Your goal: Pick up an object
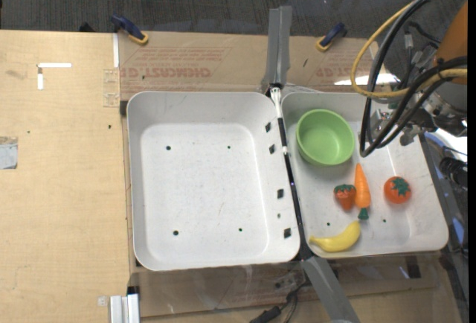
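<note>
Still pre-grasp, I'd say: arm (446,53) sits at the right bin's (431,240) far right edge, cables hide the gripper, so its state can't be told. Tomato (398,190) lies nearest, just below; carrot (361,186), strawberry (344,196), banana (337,238), green bowl (325,137) further left. Next: descend over one.

The flat brown cardboard sheet (195,65) behind the bins bears red print, upside down, reading roughly "CHEMCENT".

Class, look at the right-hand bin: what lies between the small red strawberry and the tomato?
In the camera view, the carrot lies between the strawberry and the tomato, touching the strawberry; bare bin floor separates it from the tomato.
</note>
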